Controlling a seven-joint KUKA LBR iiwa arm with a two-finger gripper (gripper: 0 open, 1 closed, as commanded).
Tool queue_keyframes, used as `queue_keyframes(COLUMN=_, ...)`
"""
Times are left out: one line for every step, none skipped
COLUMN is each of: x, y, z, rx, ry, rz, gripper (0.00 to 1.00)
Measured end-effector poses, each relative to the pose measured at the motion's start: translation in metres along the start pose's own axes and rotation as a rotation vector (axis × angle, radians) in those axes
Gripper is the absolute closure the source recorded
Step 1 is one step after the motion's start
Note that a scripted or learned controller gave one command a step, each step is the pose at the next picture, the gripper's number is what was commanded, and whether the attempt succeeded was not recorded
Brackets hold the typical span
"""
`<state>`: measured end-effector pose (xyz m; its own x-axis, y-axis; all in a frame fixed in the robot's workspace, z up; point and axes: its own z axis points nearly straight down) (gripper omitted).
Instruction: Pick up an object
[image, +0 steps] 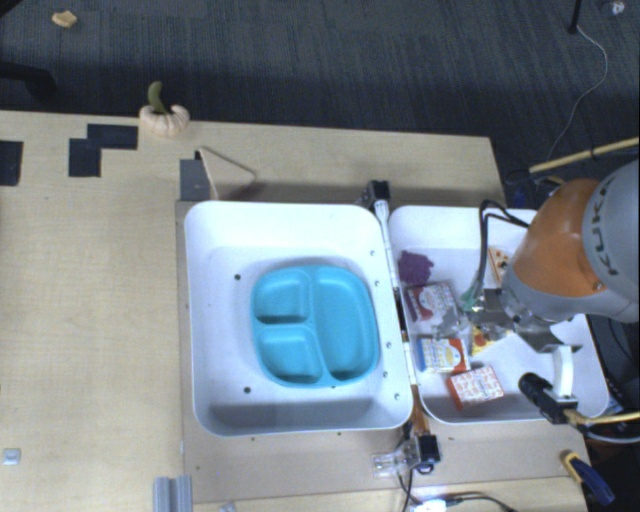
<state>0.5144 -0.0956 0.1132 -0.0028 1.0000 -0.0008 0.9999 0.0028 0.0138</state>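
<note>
Candidate objects: a cluster of small printed packets (445, 352), red, white and orange, lying on the floor of the right-hand shallow white bin (440, 228); a red-and-white packet (474, 384) lies nearest that bin's front wall, a soft purple lump (416, 266) toward its back wall.
Landmark: the right-hand bin; all places below are given against it.
Hand: the two-finger hand (470, 318) is low over the middle of the bin, among the packets; cannot tell whether it is wide or narrow, nor whether anything is between it.
Arm: grey with an orange band (560, 245), reaching over the bin's right wall.
Step in hand: by my reading, the descent or grasp attempt on a packet; no lift is evident.
Next move calls for: a firm closure on one packet, then a straight rise clear of the bin walls.
Neighbour: left-hand white bin (215, 300), touching the landmark's left wall, holding a turquoise three-compartment plastic tray (315, 323).
Support: pale wooden bench (90, 330).
</note>
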Motion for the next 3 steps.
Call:
queue_keyframes(x=0.001, y=0.001, z=-0.01, rx=-0.003, ry=0.0, rz=-0.002, gripper=1.0)
queue_keyframes(x=0.001, y=0.001, z=-0.01, rx=-0.003, ry=0.0, rz=-0.002, gripper=0.0)
queue_keyframes(x=0.001, y=0.003, z=-0.021, rx=-0.006, ry=0.001, rz=-0.004, gripper=1.0)
